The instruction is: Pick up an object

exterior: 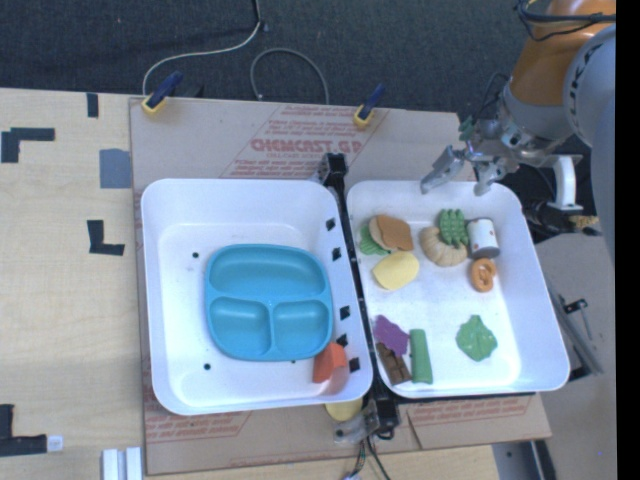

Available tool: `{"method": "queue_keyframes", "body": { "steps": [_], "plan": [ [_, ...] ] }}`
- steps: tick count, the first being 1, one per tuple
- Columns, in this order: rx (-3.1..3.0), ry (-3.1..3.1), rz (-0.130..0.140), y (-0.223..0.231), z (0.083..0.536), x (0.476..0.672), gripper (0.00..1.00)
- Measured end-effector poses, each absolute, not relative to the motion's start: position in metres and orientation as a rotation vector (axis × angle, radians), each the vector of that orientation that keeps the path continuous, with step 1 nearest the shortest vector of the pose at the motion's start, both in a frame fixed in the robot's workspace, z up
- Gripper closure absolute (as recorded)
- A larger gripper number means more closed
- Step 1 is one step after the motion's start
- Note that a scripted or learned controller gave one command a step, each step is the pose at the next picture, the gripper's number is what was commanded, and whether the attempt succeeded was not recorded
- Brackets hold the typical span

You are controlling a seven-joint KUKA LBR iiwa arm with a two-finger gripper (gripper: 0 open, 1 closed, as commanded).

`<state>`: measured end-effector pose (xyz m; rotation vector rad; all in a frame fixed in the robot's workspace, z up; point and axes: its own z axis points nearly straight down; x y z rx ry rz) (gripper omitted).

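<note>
My gripper [456, 184] hangs open over the far rim of the right bin [540, 298], with nothing between its fingers. Just below it in that bin lie a green ridged toy [452, 225], a tan piece [440, 249] and a small white can [483, 236]. A toy burger [389, 234] and a yellow lump [397, 269] sit to their left, and an orange piece [482, 274] lies under the can. Nearer the front are a green leafy toy [476, 338], a purple piece [391, 334], a green stick [420, 356] and a brown piece [394, 367].
The left bin [165, 298] holds a blue divided plate [268, 301] and an orange-red toy [328, 363] at its front right corner. A yellow object [342, 409] pokes out below the bins' front edge. Cables lie on the dark floor beyond the bench.
</note>
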<state>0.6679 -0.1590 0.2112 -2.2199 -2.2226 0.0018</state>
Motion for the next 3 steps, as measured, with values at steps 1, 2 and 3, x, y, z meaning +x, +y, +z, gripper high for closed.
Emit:
{"method": "queue_keyframes", "body": {
  "steps": [1,2,3],
  "plan": [
    [-2.223,-2.216,0.008,-0.223,0.108,0.666,0.0],
    [-2.223,-2.229,0.001,-0.187,0.085,0.643,0.0],
    [-2.228,-2.228,-0.005,-0.226,0.18,0.665,0.0]
  ]
}}
